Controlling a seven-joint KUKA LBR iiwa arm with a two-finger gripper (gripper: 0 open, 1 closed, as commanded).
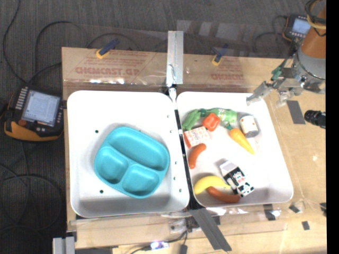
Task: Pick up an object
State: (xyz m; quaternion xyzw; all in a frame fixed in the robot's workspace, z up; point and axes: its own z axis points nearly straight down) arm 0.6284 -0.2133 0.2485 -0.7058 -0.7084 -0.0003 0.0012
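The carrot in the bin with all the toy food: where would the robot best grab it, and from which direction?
Probably across the thick orange end of the carrot, coming straight down from above. It lies flat and slanted in the right bin, tapering to a yellowish tip, with bare floor along both long sides for the fingers. The gripper hangs outside the bin's far corner.

The bench (79, 57) is seen as a tan board set on dark carpet. Two shallow white bins are carried on it side by side: the left bin (79, 142) at nine o'clock, the right bin (275, 157) at three o'clock, their inner walls touching. A clear plastic sheet (127, 67) with red lettering is spread across the twelve o'clock edge. Dark tape strips (296, 112) are stuck at three o'clock.
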